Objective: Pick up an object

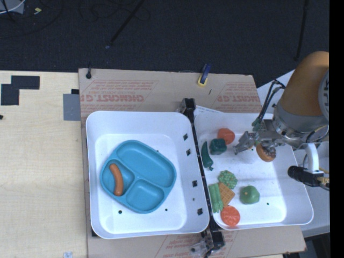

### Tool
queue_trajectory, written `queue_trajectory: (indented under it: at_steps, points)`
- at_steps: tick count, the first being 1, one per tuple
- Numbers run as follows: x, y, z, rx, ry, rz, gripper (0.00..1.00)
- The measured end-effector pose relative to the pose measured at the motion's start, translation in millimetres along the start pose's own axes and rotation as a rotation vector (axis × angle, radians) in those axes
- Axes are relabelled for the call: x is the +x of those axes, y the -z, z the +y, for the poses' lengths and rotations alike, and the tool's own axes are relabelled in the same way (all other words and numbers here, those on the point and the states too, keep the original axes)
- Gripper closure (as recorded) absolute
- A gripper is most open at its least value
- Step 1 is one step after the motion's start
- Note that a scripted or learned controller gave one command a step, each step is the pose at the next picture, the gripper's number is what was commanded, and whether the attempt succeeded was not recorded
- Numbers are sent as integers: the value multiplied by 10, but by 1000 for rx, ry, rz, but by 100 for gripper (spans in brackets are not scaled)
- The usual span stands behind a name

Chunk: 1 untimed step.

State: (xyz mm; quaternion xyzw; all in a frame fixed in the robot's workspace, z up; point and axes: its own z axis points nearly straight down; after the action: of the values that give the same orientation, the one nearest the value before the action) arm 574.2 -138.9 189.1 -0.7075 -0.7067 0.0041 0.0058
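My gripper (248, 143) hangs over the right bin (279, 211), near its back right part. A round orange-brown toy (266, 153) lies just right of it, partly under the wrist; whether it is touched I cannot tell. To the gripper's left sit a red-orange toy (226, 135) and a teal toy (217, 146). Nearer the front lie a broccoli (227, 178), a green pepper (249, 194), a waffle piece (227, 195), a green pod (215, 197) and a red tomato (230, 216).
The left bin (107, 128) holds a blue divided plate (148, 171) with a sausage (116, 178) in one section. A dark green toy (206, 156) leans by the wall between the bins. A black part of the arm (302, 173) overhangs the right bin's right rim.
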Motion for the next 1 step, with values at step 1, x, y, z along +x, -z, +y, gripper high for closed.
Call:
queue_trajectory:
  at_steps: [1]
  points:
    - [-2, 66, 29, -13, 2, -2, 0]
